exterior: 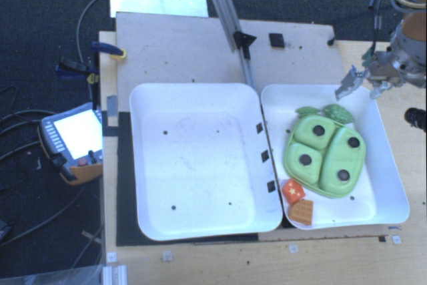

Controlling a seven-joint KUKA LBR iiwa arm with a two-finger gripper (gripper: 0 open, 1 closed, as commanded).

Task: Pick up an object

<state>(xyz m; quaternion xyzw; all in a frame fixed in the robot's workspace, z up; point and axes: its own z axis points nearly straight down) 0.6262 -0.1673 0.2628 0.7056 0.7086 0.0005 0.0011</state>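
A green turtle-shaped toy point(325, 154) with dark dots on its shell lies in the right bin point(387, 190). A small red block point(293, 191) and an orange waffle-like piece point(301, 211) sit at that bin's front left corner. My gripper point(363, 85) hangs above the bin's far right corner, up and to the right of the turtle. Its two fingers stand apart and open, with nothing between them.
The left bin point(200, 157) sits beside the right one, with black clips along the shared edge. A slanted metal pole point(223, 0) crosses the back board. A teach pendant point(72, 141) and cables lie on the floor at the left.
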